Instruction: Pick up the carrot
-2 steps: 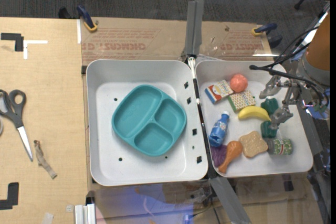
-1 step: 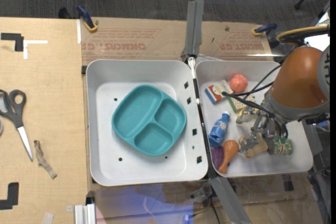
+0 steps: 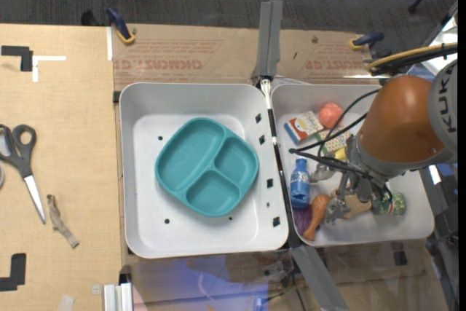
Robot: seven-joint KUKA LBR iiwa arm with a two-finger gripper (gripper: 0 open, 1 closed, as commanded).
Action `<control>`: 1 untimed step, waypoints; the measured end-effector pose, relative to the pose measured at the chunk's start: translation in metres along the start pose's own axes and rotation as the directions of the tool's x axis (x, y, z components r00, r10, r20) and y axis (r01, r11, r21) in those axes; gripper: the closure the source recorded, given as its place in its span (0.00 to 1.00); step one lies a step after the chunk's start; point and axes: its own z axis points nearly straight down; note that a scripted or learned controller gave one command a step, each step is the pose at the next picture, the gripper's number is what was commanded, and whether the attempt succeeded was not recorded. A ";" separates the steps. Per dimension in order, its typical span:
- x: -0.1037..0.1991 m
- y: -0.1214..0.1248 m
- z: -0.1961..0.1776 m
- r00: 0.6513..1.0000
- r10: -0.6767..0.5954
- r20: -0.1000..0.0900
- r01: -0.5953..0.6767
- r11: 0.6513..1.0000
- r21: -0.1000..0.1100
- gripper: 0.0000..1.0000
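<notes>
Carrot (image 3: 316, 215) lies in the right bin (image 3: 416, 231), near its front-left corner, just beside the blue bottle (image 3: 299, 184). Gripper (image 3: 341, 206) sits low over the clutter immediately right of the carrot, close to touching it. Cannot tell from here whether the jaws are spread or closed; wrist and cables hide them, and nothing is visibly between them.

Risks, as I judge them: neighbours are tight. A closing jaw could catch the bottle or the green can (image 3: 389, 205) instead, or shove the carrot against the bin wall so it slips free.

Carrot's long axis runs diagonally: thick end up-right toward the gripper, thin end down-left toward the corner.
</notes>
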 end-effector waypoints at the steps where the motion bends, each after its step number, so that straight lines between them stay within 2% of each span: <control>1: 0.007 0.002 0.000 0.954 -0.298 0.001 0.298 0.954 0.001 0.00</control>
